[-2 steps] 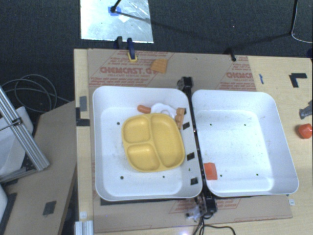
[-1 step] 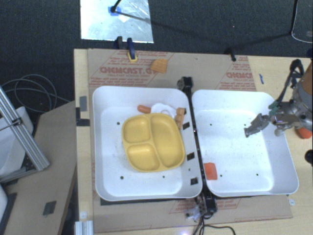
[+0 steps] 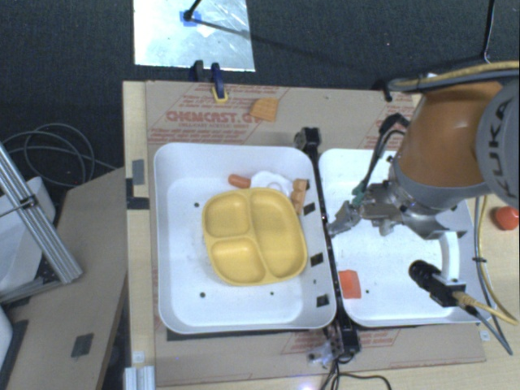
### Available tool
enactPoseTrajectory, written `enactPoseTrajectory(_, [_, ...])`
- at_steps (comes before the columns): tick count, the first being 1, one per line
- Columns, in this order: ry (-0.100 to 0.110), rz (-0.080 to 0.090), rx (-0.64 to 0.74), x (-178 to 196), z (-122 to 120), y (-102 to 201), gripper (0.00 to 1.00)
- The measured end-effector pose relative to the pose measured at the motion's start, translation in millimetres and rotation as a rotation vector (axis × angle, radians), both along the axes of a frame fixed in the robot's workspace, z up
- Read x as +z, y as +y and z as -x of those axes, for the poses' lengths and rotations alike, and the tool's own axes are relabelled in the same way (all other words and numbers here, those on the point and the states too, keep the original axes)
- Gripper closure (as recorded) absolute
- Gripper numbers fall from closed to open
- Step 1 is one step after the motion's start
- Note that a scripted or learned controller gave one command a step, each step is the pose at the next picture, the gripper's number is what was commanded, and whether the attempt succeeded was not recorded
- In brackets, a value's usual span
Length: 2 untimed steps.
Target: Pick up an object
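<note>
The left bin point(image 3: 175, 299) holds a yellow divided plate point(image 3: 252, 236). Behind the plate lie a small orange sausage-shaped piece point(image 3: 239, 181), a white object point(image 3: 272, 183) and a tan piece point(image 3: 300, 192). An orange-red block point(image 3: 348, 283) rests at the front left of the right bin point(image 3: 390, 311). The grey and orange arm point(image 3: 443, 140) hangs over the right bin. My gripper point(image 3: 341, 218) points left towards the divider between the bins, above and behind the orange-red block. I see nothing held in it.
A black clip point(image 3: 309, 139) sits on the divider's far end. On the bench behind the bins lie a tan cracker-like piece point(image 3: 264, 109) and a blue-yellow clamp point(image 3: 218, 78). An orange object point(image 3: 505, 216) sits right of the right bin. Cables point(image 3: 49, 157) lie at the left.
</note>
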<state>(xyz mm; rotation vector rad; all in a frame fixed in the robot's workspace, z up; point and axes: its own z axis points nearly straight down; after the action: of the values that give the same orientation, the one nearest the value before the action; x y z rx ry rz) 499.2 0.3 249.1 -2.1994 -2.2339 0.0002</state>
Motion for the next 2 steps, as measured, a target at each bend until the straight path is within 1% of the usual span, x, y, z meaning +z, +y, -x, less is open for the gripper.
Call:
enactPoseTrajectory(1, [-0.014, 0.009, -0.023, 68, 12, -91, 0.0])
enactPoseTrajectory(2, [-0.003, 0.003, -0.008, 9, 12, -49, 0.0])
